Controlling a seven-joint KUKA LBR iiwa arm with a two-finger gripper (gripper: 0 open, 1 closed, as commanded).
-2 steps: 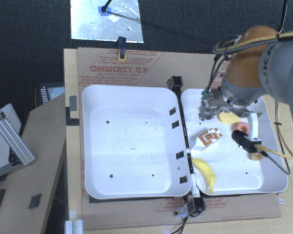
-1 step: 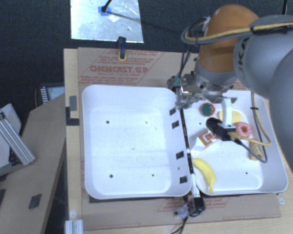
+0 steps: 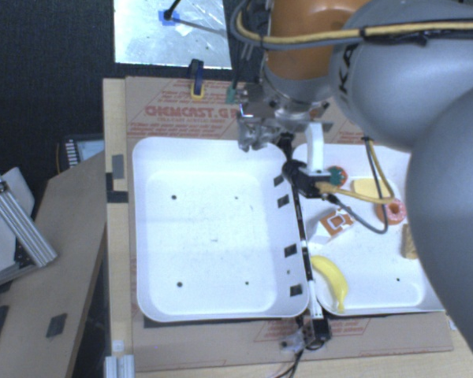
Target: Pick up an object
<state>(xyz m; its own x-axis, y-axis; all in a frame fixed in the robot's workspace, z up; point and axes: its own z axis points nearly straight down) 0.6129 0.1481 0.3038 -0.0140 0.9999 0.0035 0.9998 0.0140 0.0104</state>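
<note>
My pincer [image 3: 256,136] hangs at 12 o'clock over the left shallow white bin [image 3: 209,235]; grip state unclear to me. Curved yellow banana [image 3: 333,280] lies at 6 o'clock in the right white bin [image 3: 378,290].

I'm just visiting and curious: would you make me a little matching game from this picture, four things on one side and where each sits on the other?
Things:
1. banana
2. left bin
3. orange-and-white box
4. yellow clip

Places:
A. on the cardboard behind the bins
B. front left corner of the right bin
C. middle of the right bin, beside a cable
D. under the arm's tool at its back right corner

Pairs: 1-B, 2-D, 3-C, 4-A
</note>
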